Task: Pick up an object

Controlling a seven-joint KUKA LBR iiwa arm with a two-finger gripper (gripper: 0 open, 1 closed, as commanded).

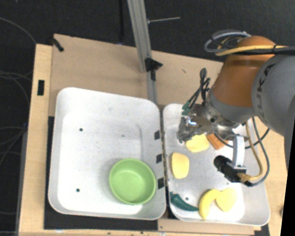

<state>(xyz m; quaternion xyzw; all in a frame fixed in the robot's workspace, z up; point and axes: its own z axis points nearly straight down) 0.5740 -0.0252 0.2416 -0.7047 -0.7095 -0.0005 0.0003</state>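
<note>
Yellow piece (pixel 197 143) lies at 5 o'clock, just beside jaws (pixel 188 126); long axis toward 2 o'clock. Jaw opening: cannot tell.

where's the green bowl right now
The green bowl sits in the left bin, at its near right corner, close to the wall shared with the right bin.
</note>
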